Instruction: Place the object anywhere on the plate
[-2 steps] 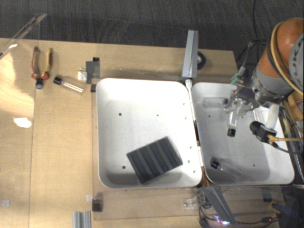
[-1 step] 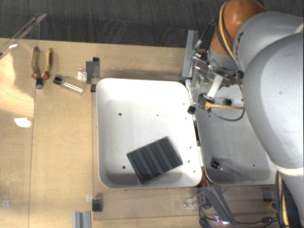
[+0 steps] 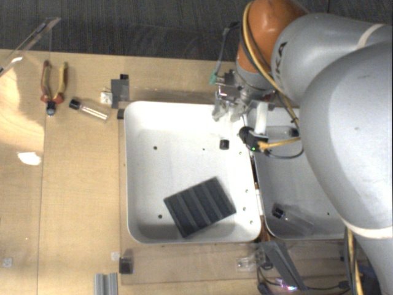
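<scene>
Upper arm link: my grey link was closest to the lens and covered the right side of the view, with the orange band above the wrist at the top.
Bench: a tan wooden top carried everything else.
Pliers: a red-handled pair lay at the far left of the bench, well apart from both bins.
Vial: a small clear tube with a dark cap lay just right of the pliers, outside the bins.
Black bracket: it stood at the upper left corner of the left bin.
Left bin: a shallow white tray sat at mid-frame.
Dark ribbed slab: a flat, grooved rectangle lay tilted on the left bin's floor near its lower edge; I took it for the plate, though I could not be sure.
Small black object: it lay on the left bin's floor near the upper right corner, apart from the slab and just below my gripper in the view.
Gripper: it hung over the left bin's upper right corner; I could not tell how far open it was, nor whether it had hold of anything.
Right bin: my arm covered most of it.
Clear item: a small dark-tipped piece lay near the right bin's lower left corner.
</scene>
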